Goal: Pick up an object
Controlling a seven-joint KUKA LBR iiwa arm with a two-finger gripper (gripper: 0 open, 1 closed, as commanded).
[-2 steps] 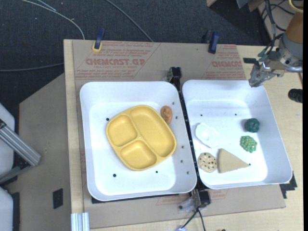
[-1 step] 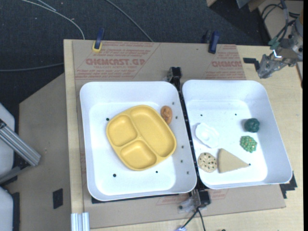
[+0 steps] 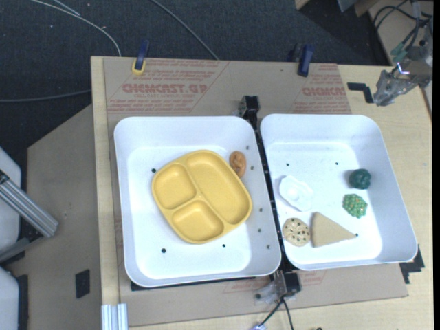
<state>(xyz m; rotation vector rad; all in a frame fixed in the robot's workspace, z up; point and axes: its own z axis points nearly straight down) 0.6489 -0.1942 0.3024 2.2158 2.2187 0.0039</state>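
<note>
— Where does your tool [image 3: 393,88] stand? 
— Above the right bin's [image 3: 330,133] far right corner, outside its rim; grip state cannot be told.
— And the pick? 
— Dark green ball [image 3: 359,179] lies nearest, inside that bin, toward the camera from the tool; you'd descend nearer and slightly left.

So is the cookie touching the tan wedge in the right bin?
Touching. In the camera view the cookie sits right against the left edge of the tan wedge, with no white of the right bin floor showing between them.
</note>
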